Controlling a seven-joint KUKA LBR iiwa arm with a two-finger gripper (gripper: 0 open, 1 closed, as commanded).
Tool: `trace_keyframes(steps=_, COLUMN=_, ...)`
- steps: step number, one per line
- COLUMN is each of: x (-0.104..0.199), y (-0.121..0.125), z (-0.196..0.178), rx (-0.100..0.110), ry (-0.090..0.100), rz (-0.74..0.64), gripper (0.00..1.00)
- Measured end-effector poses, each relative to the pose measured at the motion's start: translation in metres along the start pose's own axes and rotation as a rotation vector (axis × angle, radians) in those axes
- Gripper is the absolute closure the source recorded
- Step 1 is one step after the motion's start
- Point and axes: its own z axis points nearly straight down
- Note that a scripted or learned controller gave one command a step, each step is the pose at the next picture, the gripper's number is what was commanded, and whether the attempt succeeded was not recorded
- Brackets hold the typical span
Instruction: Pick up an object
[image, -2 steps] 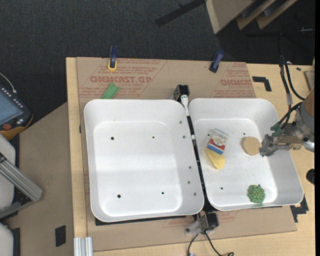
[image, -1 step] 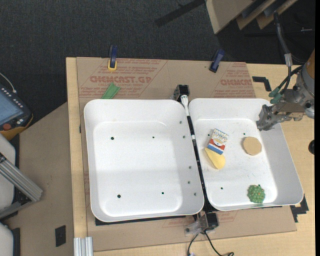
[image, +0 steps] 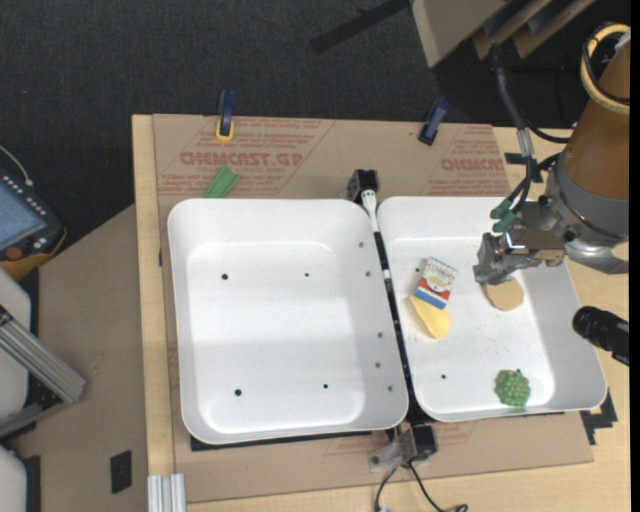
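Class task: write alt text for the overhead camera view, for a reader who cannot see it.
A grey robot arm's gripper hangs over a tan, rounded object in the right white bin. That bin also holds a yellow wedge with a red, white and blue wrapper and a small green clump; the left white bin sits beside it.

Looks like a robotics lab: a cardboard-covered bench (image: 300, 150) clamped with blue clips (image: 226, 115), two white bins (image: 280, 320) screwed side by side, loose cables (image: 420, 485), aluminium framing (image: 40, 360) at the edge
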Motion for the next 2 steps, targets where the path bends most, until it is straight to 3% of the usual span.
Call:
trace_keyframes(steps=1, x=0.016, y=0.000, z=0.054, rx=0.005, ry=-0.001, rz=0.005, gripper=1.00)
trace_keyframes(steps=2, x=0.044, y=0.009, z=0.059, rx=0.001, ry=-0.001, rz=0.003, gripper=1.00)
